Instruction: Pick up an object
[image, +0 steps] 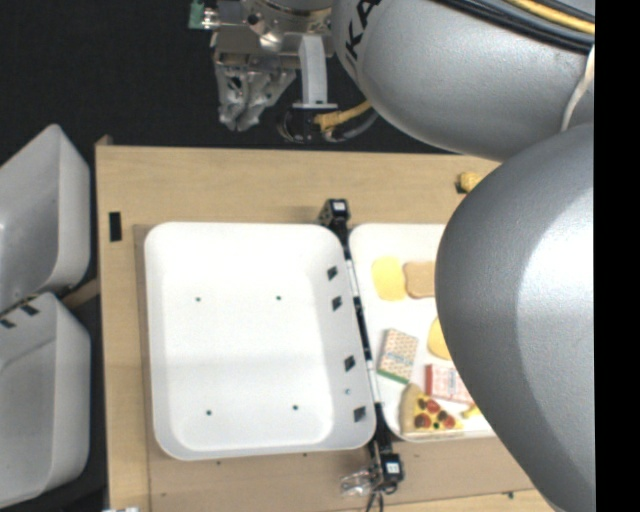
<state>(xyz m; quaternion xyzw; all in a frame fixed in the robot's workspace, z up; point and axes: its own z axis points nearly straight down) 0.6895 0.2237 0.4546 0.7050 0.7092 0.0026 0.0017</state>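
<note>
claw (245, 100) raised, yellow object (388, 278) in right bin (375, 240)

Wooden bench (220, 180) spreads below the gripper (255, 90). Left bin (160, 330) sits straight below it, well apart. Right bin (400, 240) lies below and right, touching the left bin. A black clip (334, 211) marks the seam's near end, another (388, 466) the far end. White boxes (35, 210) stand far down-left.
</note>
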